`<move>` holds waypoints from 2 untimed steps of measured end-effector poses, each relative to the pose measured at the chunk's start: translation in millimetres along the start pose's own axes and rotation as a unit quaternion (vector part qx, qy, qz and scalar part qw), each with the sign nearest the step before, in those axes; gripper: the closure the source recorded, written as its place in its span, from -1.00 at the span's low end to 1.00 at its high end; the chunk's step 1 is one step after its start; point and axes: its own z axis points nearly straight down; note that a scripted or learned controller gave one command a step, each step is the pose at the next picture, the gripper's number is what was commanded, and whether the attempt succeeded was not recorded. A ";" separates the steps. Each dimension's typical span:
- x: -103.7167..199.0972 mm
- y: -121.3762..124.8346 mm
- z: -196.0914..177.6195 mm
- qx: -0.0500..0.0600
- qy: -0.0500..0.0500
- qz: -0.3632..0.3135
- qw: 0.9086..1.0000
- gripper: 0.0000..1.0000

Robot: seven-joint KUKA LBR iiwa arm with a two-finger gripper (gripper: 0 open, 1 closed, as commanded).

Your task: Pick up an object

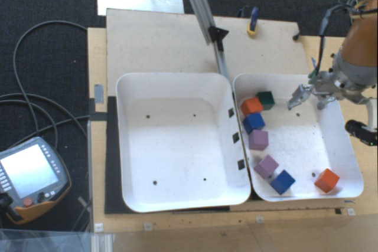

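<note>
Seven small blocks lie in the right bin (339, 127), most of them strung along its left wall. At the top of that line a dark green block (265, 100) touches an orange block (252, 106), with a blue block (254, 121) just below and a pale purple block (258, 140) under that. Lower down a second purple block (266, 166) sits against another blue block (283, 181). Well apart from these, a lone orange block (326, 180) rests near the bin's lower right corner.

From where I stand, the hand (308, 97) hangs over the upper part of the right bin, to the right of the green and orange blocks and not touching any of them. Its two fingers look spread, one (297, 97) reaching left and the other nearer the wrist, though the metal is small and a bit hard to read. Nothing sits between them.

Beside it, the left bin (127, 144) shares the pale surface (159, 38). A teach pendant (29, 177) lies on the floor at the far left.
</note>
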 end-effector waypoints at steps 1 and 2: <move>14.2 -42.0 107.3 0.004 0.003 -0.003 1.000 -1.00; 50.4 36.1 108.0 -0.004 -0.002 -0.007 1.000 -1.00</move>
